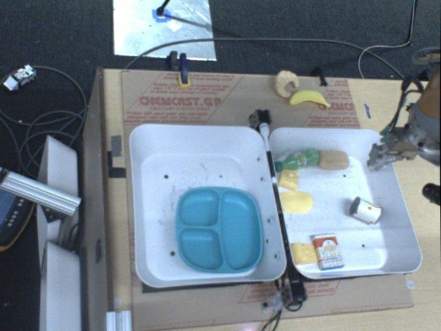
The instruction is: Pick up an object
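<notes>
Status of the task: not yet accomplished, in my judgement. Every candidate object lies at rest, and nothing is seen lifted. The whole pick remains: descent, closing and raising.

The counter (207, 102) fills the middle of the frame, a flat brown board with red printed lettering, matt and slightly scuffed.

The left bin (155, 157) sits centre-left: shallow white moulded plastic with rounded corners and a few dark specks on its floor. It holds a blue tray (220, 227), smooth glossy plastic divided into three compartments, lying flat in the lower part of the bin.

The right bin (400, 233), of the same make, touches the left bin along a dark central joint.

The arm (424, 119) enters at the right edge, grey metal with an orange portion above. Its gripper (380, 156) hangs over the upper right rim of the right bin; whether the fingers are spread or closed cannot be told at this resolution, and nothing is seen between them.

Objects in the right bin, all apart from the gripper:
- a green item (301, 160), soft-looking, upper left;
- a tan oval piece (334, 160), matt, touching the green item;
- two pale yellow lumps (297, 201), rounded, just below;
- a red and white carton (328, 251), printed card, beside a yellow block (302, 254), at the lower edge;
- a small white cylinder (365, 210), lying on its side, centre right, nearest the gripper.

A banana (309, 99), smooth and curved, lies on the counter above the right bin, beside a beige ring-shaped item (286, 83).
</notes>
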Motion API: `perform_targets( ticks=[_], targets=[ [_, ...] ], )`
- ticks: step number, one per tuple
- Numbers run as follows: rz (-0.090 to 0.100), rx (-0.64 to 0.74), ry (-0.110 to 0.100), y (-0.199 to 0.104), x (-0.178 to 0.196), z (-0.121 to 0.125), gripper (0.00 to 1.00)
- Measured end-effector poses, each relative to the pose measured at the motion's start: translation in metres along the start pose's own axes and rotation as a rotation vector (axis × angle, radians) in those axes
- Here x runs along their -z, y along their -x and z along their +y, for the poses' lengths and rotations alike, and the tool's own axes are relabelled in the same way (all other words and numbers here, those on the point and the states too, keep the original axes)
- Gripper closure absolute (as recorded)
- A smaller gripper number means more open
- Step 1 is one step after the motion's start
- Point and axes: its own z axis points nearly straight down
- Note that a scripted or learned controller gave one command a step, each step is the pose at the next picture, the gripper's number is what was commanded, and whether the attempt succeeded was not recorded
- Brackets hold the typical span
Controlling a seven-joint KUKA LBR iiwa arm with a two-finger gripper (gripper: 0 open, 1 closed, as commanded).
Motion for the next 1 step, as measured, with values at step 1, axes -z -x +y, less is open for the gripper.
perform_targets(
  ticks=[1],
  targets=[
    [0.001,0.000,-0.002,-0.0003,-0.0008,-0.0005,0.00]
  ],
)
